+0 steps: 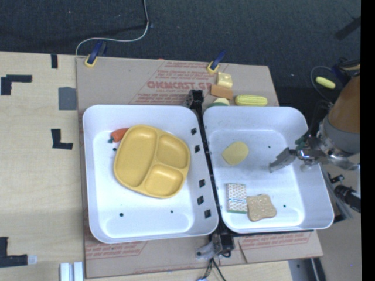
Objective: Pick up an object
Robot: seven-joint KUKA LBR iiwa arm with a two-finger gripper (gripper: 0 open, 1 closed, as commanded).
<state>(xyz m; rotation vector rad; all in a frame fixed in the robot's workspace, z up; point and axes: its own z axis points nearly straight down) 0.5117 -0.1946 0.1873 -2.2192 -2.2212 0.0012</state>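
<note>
Gripper [291, 153] sits over the right bin [293, 119], near its right wall, and the fingers look spread apart with nothing between them, not touching any object. Closest thing is the yellow disc [235, 153], flat on the bin floor to its left, a pale rounded piece. Toast [261, 207] and a sponge [236, 197] lie side by side nearer the front. Yellow tray [152, 161] sits in the left bin [96, 157].

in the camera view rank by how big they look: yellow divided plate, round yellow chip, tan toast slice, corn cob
1. Yellow divided plastic plate
2. Tan toast slice, round yellow chip and yellow corn cob: too alike to rank
</note>
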